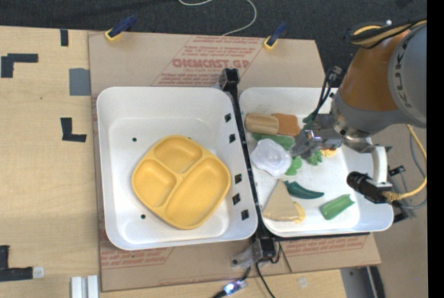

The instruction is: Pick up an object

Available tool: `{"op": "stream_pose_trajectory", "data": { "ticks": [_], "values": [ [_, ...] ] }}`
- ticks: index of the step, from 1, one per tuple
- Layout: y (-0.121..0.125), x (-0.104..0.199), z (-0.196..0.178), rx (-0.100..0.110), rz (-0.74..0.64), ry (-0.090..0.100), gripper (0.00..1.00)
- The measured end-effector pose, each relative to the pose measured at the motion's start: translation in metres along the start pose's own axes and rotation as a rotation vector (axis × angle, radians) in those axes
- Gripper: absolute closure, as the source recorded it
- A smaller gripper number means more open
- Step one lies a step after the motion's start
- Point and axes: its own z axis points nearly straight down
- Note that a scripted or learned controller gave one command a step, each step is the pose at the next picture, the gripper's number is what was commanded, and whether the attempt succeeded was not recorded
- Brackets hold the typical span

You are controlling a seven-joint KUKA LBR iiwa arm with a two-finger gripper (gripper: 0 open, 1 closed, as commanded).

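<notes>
Here, two white bins sat side by side on a cardboard sheet. The left bin (111,151) held a yellow plate (182,181) with three sections, lying a little toward the near wall and leaving bare floor along the far and left walls. The right bin (378,220) was crowded. A wooden roll (270,125) lay near its far wall, just beside the divider. A white cup (270,158) sat below it, and a tan wedge (282,205) lay against the near wall. A dark green pepper (303,189) lay beside the wedge, with a light green block (336,206) to its right, close to the near wall. A small green piece (295,166) lay touching the cup's right side.

The arm (378,89) reached in from the right over that bin's far right corner. The gripper (313,144) hung low between the roll and the green piece, close to both. Whether its fingers were open or closed could not be told, nor whether anything sat between them. Little free floor showed around it; the clearest patch lay right of the pepper, toward the right wall.
</notes>
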Motion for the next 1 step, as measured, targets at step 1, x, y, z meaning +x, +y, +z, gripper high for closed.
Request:
{"op": "stream_pose_trajectory", "data": {
  "ticks": [1],
  "values": [
    [0.0005, 0.0003, -0.0358, 0.001, 0.000, 0.000, 1.00]
  ]
}}
